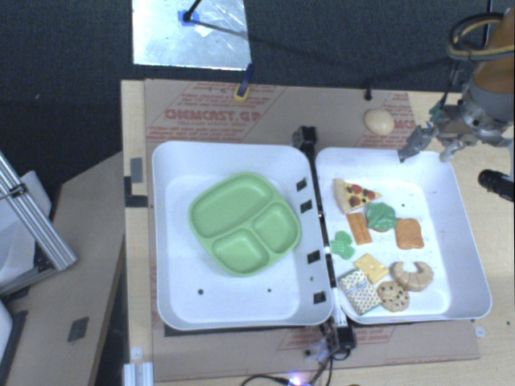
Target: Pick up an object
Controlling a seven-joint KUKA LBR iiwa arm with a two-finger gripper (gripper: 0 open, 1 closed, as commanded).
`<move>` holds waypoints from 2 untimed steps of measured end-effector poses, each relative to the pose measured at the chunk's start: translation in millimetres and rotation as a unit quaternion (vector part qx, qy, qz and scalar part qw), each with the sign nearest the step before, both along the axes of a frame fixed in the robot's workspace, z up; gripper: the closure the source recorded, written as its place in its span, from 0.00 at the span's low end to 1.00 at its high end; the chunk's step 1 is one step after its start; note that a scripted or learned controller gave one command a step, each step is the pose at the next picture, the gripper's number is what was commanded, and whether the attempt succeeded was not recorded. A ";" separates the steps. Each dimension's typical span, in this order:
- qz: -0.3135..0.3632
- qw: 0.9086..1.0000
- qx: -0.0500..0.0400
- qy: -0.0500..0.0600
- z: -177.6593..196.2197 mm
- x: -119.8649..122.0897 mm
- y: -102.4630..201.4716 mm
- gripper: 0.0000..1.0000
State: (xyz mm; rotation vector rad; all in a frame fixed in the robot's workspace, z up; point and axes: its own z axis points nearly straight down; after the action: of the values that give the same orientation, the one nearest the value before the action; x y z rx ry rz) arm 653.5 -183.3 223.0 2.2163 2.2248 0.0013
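Observation:
The right bin (459, 215) holds toy food: a pizza slice (355, 194), a green leafy piece (381, 216), an orange strip (359, 227), a toast piece (409, 233), a second green piece (343, 245), a yellow cheese square (371, 266), a croissant (413, 274), a checkered cracker (359, 290) and a cookie (393, 296). My gripper (428, 145) hovers at the bin's back right rim, above and apart from the food. Its fingers are spread, with nothing between them.
The left bin (173, 215) bears a green divided plate (245, 223). A beige egg-shaped object (379, 121) lies on the cardboard behind the right bin. A foil sheet (190, 22) lies at the back. A metal frame (28, 223) stands at the left.

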 end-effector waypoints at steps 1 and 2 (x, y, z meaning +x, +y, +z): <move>0.000 1.000 0.000 0.002 -62.0 -2.1 3.7 0.00; 0.001 1.000 0.000 0.002 -123.6 -5.0 9.0 0.00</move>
State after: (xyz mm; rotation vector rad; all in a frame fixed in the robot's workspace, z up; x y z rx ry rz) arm 648.5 -174.2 99.4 2.2160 2.2301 -0.0023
